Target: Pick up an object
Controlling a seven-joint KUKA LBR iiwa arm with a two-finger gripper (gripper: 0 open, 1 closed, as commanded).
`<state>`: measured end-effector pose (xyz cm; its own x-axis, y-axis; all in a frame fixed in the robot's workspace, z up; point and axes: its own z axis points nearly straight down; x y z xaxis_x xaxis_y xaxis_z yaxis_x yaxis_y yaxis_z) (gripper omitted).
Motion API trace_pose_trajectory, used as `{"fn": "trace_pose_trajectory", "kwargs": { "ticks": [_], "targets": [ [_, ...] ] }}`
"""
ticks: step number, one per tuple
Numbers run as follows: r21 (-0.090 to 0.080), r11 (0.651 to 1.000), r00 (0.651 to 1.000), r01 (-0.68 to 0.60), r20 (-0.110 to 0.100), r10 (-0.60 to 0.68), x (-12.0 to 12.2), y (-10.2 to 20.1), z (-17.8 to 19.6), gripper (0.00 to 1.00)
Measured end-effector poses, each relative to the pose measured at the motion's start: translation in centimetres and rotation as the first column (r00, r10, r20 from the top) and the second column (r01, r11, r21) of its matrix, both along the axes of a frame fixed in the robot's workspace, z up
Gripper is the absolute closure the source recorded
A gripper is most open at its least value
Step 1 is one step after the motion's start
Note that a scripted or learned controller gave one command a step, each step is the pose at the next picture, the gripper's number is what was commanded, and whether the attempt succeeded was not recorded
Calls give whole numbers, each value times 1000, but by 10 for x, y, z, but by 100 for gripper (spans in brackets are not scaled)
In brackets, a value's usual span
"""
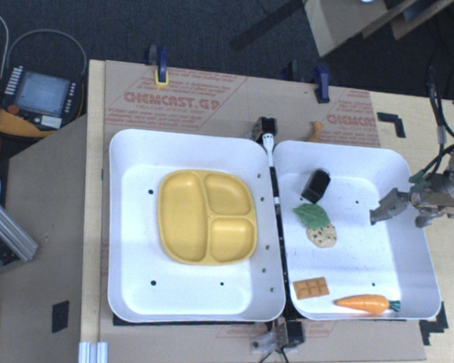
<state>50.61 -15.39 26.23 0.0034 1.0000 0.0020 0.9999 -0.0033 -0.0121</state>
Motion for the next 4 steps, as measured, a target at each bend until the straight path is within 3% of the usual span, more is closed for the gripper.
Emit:
{"fn": "trace_pose_trajectory", "kwargs": {
  "ticks": [1, 4],
  "targets": [
    [-3, 1000, 1000, -3, 13, 3, 2, 0, 6, 0],
    [1, 1000, 1000, -3, 6, 3, 10, -4, -151, 0]
  ]
}}
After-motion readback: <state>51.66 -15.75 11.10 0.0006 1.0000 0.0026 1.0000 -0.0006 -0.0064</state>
